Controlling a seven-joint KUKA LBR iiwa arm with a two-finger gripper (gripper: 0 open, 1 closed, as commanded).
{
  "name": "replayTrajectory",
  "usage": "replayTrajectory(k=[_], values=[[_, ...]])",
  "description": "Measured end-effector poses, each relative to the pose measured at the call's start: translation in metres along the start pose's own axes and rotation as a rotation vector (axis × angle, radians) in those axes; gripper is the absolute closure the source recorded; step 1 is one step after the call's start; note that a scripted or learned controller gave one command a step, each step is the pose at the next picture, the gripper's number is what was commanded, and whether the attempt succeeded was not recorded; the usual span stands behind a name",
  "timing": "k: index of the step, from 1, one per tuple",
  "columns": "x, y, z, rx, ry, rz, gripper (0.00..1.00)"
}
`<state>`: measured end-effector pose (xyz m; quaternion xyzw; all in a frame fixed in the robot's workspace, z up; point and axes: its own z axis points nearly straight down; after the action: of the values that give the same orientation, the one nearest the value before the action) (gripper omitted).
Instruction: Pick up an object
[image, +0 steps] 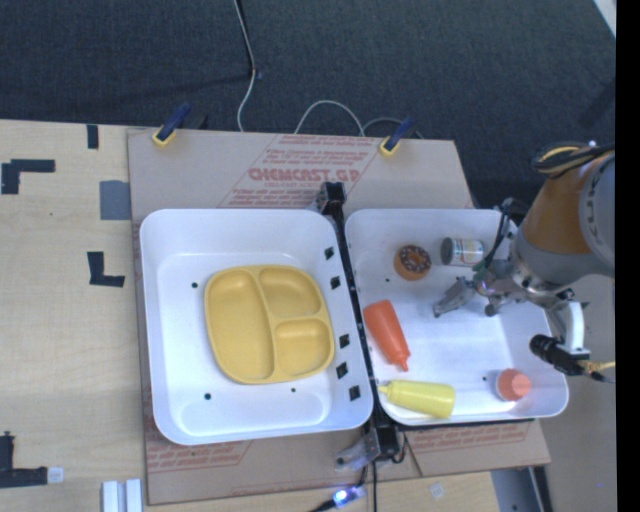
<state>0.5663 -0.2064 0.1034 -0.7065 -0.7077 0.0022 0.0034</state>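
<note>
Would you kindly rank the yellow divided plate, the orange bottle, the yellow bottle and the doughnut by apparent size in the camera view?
1. Yellow divided plate, clearly largest.
2. Orange bottle and yellow bottle: too alike to rank.
3. Doughnut, smallest.

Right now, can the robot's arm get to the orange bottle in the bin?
Probably yes. The orange bottle lies flat in the right bin, with bare floor around it. The gripper hangs just beside it, and nothing stands between them. The yellow bottle lies nearby but apart.

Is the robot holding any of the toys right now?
No. The gripper hangs over the right bin with nothing between its jaws, near the metal can.
</note>
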Motion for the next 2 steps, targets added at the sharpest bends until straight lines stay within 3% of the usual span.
replayTrajectory(k=[1,2], values=[[0.000,0.001,0.019,-0.008,-0.004,0.000,0.00],[0.000,0.001,0.007,-0.011,-0.007,-0.001,1.00]])
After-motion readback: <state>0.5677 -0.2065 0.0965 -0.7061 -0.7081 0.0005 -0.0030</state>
